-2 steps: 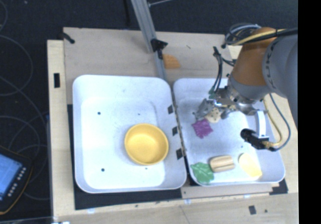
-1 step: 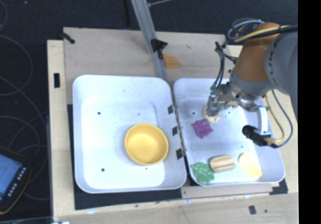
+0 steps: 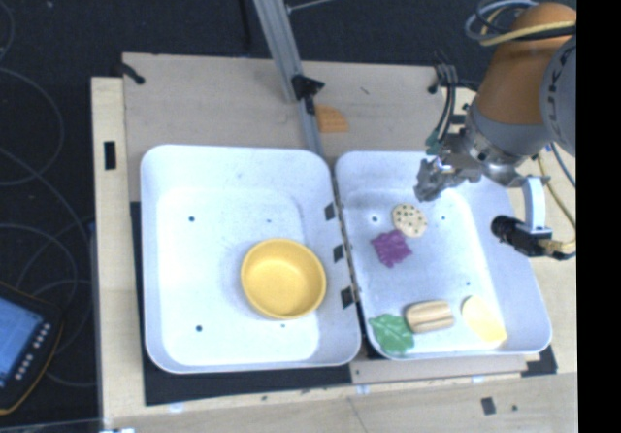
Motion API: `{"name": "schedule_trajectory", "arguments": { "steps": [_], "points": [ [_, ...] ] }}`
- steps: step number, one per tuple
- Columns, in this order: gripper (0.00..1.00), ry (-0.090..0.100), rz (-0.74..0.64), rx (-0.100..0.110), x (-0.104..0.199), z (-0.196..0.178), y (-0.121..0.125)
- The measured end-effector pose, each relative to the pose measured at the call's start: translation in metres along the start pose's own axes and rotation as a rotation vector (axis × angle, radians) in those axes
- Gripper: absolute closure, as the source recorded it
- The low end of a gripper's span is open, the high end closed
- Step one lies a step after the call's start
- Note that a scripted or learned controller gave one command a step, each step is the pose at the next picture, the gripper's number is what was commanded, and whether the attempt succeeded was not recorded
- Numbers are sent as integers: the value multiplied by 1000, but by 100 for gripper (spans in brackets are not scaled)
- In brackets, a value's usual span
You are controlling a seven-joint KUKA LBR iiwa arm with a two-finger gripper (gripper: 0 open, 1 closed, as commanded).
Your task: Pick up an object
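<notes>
Grey hand [image 3: 433, 179] above right bin [image 3: 505, 256] | near cookie [image 3: 408, 219], purple grapes [image 3: 391, 248]

Even bright overhead light, soft focus, faint shadows, dark surroundings.

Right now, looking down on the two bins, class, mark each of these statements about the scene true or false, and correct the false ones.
1. The yellow bowl sits in the left bin. True.
2. The purple item lies in the same bin as the bowl. False: it lies in the right bin.
3. The gripper hangs over the right bin's far end. True.
4. The spotted cookie is held up off the bin floor. False: it rests on the floor, beside the purple item.
5. The green item lies in a far corner. False: near corner.
</notes>
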State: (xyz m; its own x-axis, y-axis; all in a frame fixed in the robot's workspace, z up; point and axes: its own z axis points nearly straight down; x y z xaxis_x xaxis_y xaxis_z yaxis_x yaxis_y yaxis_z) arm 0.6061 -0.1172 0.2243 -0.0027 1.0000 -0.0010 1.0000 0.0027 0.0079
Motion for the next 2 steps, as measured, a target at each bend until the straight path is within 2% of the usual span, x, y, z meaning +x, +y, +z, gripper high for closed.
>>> {"name": "schedule_trajectory", "arguments": {
  "steps": [1, 2],
  "points": [
    [100, 1, -1, 5, -1, -16, 1],
    [100, 3, -5, 6, 57, -25, -15]
  ]
}}
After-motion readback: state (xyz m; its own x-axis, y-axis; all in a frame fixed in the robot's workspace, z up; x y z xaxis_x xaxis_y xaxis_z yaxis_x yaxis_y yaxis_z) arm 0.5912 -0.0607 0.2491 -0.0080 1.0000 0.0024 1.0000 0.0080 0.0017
